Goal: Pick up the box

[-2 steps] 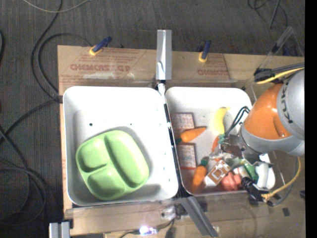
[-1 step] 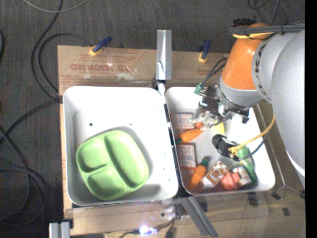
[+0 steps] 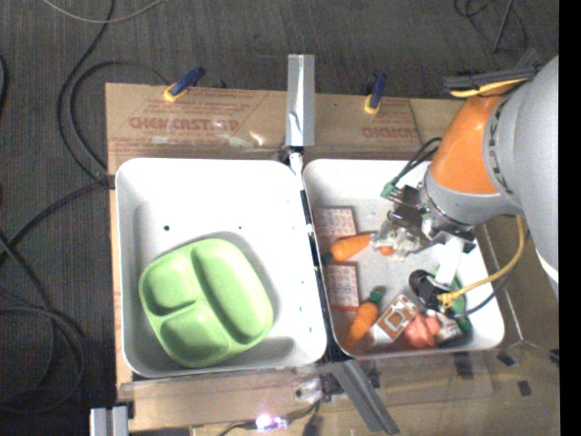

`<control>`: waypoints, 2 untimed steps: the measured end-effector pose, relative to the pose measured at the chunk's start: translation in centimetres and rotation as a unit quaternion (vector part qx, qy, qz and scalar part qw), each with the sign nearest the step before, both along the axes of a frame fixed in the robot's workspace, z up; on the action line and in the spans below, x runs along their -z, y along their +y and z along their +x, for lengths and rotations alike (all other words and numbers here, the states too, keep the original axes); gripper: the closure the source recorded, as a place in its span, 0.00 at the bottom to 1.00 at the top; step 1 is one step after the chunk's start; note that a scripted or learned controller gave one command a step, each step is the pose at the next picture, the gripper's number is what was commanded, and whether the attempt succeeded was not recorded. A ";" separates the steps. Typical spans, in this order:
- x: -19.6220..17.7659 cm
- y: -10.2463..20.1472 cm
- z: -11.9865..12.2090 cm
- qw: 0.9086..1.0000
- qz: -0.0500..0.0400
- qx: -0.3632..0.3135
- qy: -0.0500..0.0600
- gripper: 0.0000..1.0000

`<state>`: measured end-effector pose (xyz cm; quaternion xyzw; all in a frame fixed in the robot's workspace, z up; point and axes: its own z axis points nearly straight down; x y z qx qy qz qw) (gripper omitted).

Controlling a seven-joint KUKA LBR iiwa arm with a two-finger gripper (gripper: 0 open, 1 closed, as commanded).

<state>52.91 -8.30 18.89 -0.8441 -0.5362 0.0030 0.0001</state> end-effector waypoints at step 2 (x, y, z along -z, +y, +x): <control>-0.5 -1.0 -0.8 0.999 0.001 0.041 -0.001 0.00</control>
